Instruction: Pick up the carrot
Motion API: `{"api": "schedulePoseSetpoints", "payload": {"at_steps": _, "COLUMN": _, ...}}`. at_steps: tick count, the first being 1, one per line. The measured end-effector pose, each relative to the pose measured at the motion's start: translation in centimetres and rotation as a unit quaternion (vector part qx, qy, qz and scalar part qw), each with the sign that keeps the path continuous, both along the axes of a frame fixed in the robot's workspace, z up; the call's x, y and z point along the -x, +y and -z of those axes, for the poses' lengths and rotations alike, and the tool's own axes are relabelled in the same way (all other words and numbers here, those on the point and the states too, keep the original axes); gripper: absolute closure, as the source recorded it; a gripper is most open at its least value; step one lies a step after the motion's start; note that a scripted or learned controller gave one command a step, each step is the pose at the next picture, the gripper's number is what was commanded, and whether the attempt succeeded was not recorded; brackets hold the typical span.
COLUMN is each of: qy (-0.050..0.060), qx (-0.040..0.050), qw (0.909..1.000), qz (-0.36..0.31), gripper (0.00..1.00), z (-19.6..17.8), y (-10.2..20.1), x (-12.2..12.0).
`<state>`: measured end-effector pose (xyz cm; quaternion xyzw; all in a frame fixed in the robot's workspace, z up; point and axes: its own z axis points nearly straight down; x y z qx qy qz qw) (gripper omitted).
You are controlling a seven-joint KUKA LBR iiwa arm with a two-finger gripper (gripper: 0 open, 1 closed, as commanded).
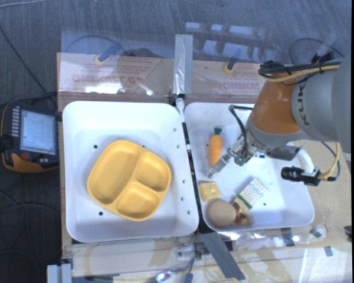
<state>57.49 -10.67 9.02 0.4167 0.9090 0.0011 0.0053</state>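
An orange carrot (215, 148) with a green top lies in the right bin (295, 208), near its left wall. My gripper (224, 162) hangs just right of and below the carrot, its fingers (215, 169) slanting down to the left beside the carrot's lower end. Nothing shows between the fingers. The orange-banded wrist (275, 111) stands above the bin's middle.
A yellow divided plate (130, 178) rests in the left bin (76, 128). In the right bin's front lie a cracker-like square (209, 190), a tan egg-shaped item (221, 212) and a white patterned packet (252, 192). A handheld pendant (29, 137) lies left of the bins.
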Motion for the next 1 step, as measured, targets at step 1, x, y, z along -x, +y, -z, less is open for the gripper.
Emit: {"api": "schedulePoseSetpoints", "payload": {"at_steps": 1, "qy": 0.001, "qx": 0.0022, "qw": 0.9951, "qz": -0.098, "gripper": 0.0, "z": 0.02, "y": 0.37, "x": -3.3}}
